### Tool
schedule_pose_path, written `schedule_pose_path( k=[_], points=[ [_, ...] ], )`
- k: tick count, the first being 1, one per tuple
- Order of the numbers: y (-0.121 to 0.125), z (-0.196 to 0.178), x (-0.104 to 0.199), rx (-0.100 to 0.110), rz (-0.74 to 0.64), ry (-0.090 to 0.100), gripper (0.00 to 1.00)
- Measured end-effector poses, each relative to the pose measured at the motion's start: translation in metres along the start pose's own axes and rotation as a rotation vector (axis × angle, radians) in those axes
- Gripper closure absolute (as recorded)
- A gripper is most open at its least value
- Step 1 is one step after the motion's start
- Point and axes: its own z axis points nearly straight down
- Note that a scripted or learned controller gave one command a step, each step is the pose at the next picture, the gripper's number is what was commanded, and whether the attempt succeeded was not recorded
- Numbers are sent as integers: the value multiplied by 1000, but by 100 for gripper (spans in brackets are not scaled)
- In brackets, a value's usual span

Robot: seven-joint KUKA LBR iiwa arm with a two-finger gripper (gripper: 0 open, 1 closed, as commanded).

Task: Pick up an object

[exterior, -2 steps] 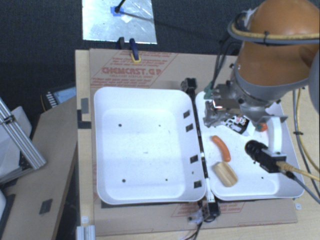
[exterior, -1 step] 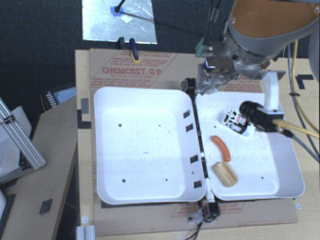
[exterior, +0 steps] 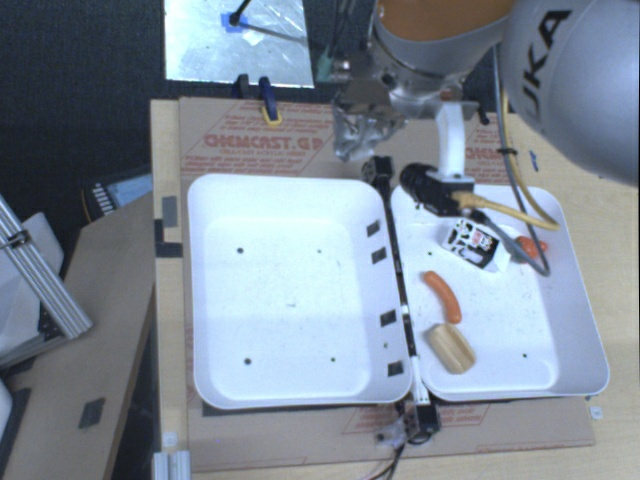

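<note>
Objects lie in the right bin [exterior: 575,363] — an orange sausage [exterior: 442,296], a tan block [exterior: 450,348], a black-and-white piece [exterior: 471,243] — and my claw [exterior: 362,138] hangs above the bins' back edge, grip unreadable, so I judge a descent onto one comes next.

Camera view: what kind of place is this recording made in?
Probably a robotics lab bench: a KUKA arm over two white bins, taped-down cardboard, and aluminium framing nearby.
</note>
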Motion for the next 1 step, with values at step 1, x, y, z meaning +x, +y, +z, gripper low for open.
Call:
schedule_pose_path(
  k=[1],
  points=[
    [68, 48, 55, 2, 0, 0, 100]
  ],
)
